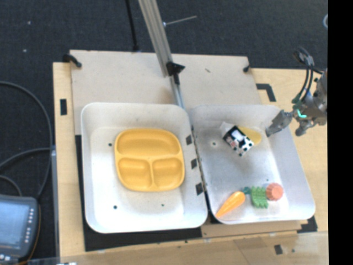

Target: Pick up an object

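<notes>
hovering at the right bin's (287,164) upper right rim, the gripper (290,124) has its jaws spread apart with nothing between them. the nearest object, a black-and-white spotted toy (238,139), lies just left inside the bin. descending here risks striking the rim, or nudging the toy away.

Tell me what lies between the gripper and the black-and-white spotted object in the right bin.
Nothing but bare white bin floor between the gripper and the spotted object, as the camera view shows.
</notes>
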